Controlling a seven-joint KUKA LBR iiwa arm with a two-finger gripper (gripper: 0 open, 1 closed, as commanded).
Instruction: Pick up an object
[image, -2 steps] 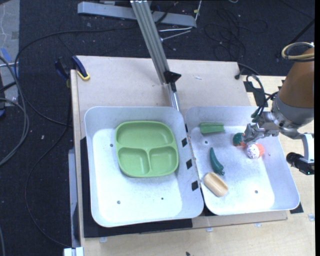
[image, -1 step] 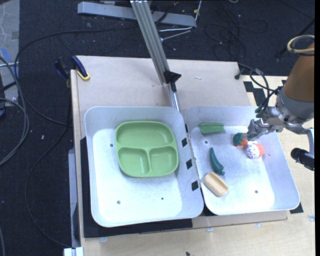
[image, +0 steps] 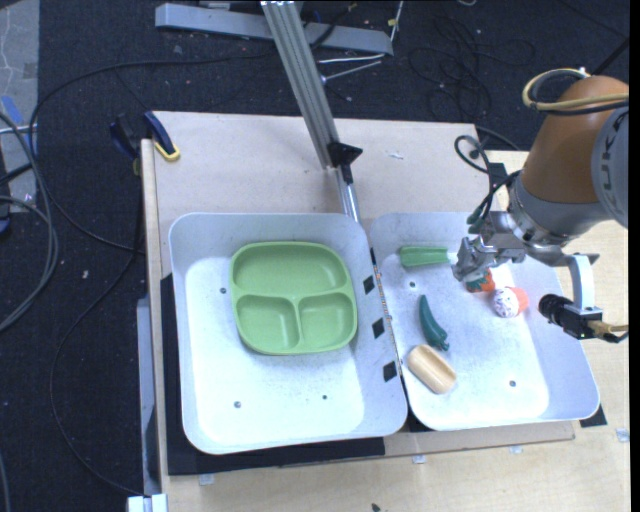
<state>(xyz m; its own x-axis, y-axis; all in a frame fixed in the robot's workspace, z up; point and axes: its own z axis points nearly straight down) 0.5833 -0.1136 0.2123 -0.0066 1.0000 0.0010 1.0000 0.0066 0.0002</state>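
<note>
The right bin (image: 560, 390) holds several small objects. A light green piece (image: 423, 257) lies near its back left, a dark green curved piece (image: 432, 323) sits in the middle, and a tan bread-like piece (image: 431, 369) lies toward the front. A white and pink ball (image: 507, 301) rests to the right of centre, with a small orange-red item (image: 486, 284) beside it. My gripper (image: 472, 264) hangs low over the bin's back part, just right of the light green piece and right above the orange-red item. The wrist hides how it meets that item.
The left bin (image: 200, 400) carries a green divided plate (image: 294, 297). A metal pole (image: 310, 90) slants up from the back between the bins. A black cable clip (image: 565, 312) juts from the wrist over the right bin's right side.
</note>
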